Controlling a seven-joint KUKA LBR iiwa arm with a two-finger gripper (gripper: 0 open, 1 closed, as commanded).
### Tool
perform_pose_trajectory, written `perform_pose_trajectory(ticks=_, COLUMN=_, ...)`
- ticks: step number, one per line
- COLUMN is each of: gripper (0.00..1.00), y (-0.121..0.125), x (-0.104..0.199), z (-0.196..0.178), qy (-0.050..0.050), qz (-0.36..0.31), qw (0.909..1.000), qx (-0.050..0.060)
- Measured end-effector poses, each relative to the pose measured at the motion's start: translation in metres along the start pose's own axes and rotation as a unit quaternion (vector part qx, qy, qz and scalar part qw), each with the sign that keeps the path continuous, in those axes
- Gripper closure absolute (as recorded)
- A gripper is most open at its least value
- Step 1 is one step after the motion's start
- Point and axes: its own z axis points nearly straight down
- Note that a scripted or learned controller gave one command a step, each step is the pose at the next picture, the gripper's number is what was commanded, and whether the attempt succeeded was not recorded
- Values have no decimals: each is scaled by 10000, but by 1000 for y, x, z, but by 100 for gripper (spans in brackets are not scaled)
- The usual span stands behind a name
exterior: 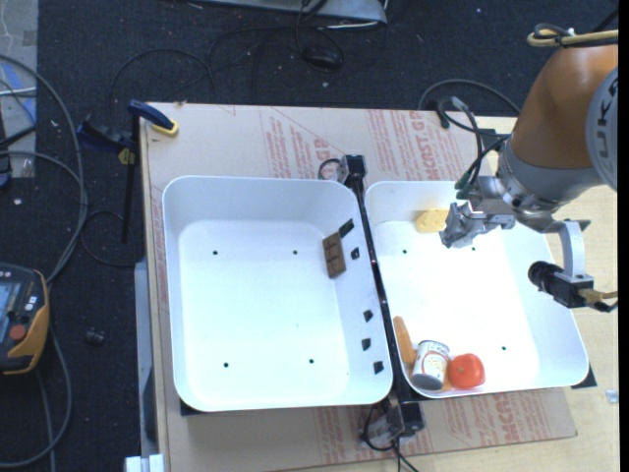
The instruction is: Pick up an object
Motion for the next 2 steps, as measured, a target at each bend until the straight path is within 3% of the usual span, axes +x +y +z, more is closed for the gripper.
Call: perform_pose_trajectory(ticks=2, gripper=100, y=46, x=96, z=3, qy=1, qz=-2, qw=10000, qx=-4)
